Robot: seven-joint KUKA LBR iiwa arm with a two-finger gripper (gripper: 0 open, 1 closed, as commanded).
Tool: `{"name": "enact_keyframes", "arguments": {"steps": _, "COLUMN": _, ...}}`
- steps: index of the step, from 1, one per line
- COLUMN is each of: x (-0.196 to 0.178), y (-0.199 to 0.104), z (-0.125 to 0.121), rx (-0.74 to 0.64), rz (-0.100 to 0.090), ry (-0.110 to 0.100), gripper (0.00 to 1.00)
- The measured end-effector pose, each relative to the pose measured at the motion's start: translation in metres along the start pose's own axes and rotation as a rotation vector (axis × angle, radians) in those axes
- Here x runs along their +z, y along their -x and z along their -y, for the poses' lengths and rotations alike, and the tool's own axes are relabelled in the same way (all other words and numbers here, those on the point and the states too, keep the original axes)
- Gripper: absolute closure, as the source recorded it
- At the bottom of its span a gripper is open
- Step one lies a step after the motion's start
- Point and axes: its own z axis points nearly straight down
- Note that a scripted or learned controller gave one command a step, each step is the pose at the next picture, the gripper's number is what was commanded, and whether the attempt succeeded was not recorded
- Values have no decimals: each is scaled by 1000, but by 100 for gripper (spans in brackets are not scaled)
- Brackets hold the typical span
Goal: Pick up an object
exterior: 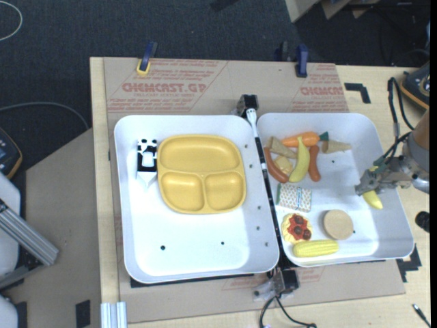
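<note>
A small yellow piece [373,199] lies at the right bin's [355,125] right rim, directly under the tool [372,183]; whether the tool grips it cannot be told. Further left in that bin lie a carrot [301,141], a banana [300,161], a sausage [314,164], a tan round disc [337,224] and a corn cob [315,249]. The left bin [191,251] carries a yellow divided tray [201,171]. The brown sheet [205,80] on the desk reads "CHEMCAST GP" in red.
</note>
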Motion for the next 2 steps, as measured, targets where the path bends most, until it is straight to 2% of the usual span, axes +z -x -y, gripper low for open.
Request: {"name": "enact_keyframes", "arguments": {"steps": 2, "x": -89, "y": 1, "z": -8, "rx": -2, "rz": 0, "ry": 2, "gripper": 100}}
